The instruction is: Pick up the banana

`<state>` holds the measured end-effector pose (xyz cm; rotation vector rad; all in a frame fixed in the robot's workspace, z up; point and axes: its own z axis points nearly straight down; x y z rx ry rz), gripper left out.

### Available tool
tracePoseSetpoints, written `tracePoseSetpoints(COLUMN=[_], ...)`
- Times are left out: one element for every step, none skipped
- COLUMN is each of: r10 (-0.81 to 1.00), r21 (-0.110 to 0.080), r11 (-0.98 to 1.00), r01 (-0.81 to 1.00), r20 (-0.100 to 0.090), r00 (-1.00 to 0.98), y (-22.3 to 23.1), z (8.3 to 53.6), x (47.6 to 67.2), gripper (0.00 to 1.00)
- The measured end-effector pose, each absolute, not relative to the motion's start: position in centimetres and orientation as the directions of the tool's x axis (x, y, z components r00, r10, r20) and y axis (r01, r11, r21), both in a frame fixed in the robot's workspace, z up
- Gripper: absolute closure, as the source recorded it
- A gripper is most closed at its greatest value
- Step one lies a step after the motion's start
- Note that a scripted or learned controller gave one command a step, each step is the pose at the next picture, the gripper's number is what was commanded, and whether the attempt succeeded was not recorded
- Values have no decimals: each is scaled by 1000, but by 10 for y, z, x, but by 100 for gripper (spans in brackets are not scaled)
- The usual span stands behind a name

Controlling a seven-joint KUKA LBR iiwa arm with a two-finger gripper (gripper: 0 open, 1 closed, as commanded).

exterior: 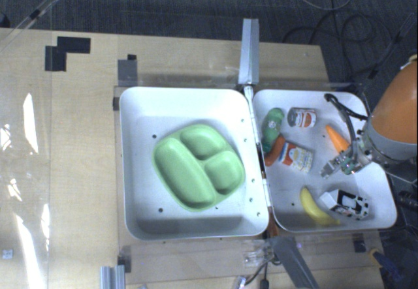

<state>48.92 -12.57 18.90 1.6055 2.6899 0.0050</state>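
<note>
The yellow banana (315,207) lies near the front edge of the right bin (385,184), curving toward a black-and-white object (351,204) beside it. My gripper (341,165) hangs above the right bin's middle, up and to the right of the banana, apart from it. Nothing shows between its fingers. The grey arm with its orange band (396,111) comes in from the right.
The right bin also holds a green object (272,121), a small can (302,117), an orange carrot (336,137), an orange-and-white packet (296,156) and a red piece (273,151). A green divided plate (199,165) lies in the left bin (134,151).
</note>
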Motion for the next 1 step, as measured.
tracePoseSetpoints(r10=[881], r21=[7], r11=[474], r01=[881], r20=[-6], r00=[-474], y=[-126], z=[189], x=[489], gripper=[0])
